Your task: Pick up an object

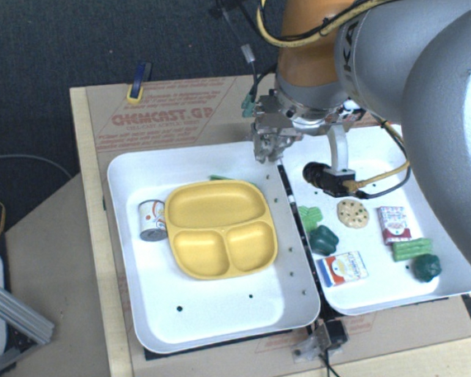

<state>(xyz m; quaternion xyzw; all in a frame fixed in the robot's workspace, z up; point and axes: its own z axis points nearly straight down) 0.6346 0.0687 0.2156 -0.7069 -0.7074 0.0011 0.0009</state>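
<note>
My gripper [266, 150] hangs over the back right corner of the left bin [135, 259], close to the wall it shares with the right bin [444, 288]. Nothing shows between its tips. Just left of it, a thin green item [220, 177] peeks out behind a yellow divided plate [220, 227]. A small can [151, 220] lies against the plate's left side. In the right bin lie a light green piece [309, 215], a dark green pepper [323, 239], a round cookie [352, 212], a red and white carton [395, 224] and a white, blue and red packet [343, 268].
A green block [412, 248] and a dark green lump [426, 267] sit near the right bin's front right corner. The big grey arm covers that bin's far right side. A yellow and blue tool [137, 84] rests on the cardboard behind the bins.
</note>
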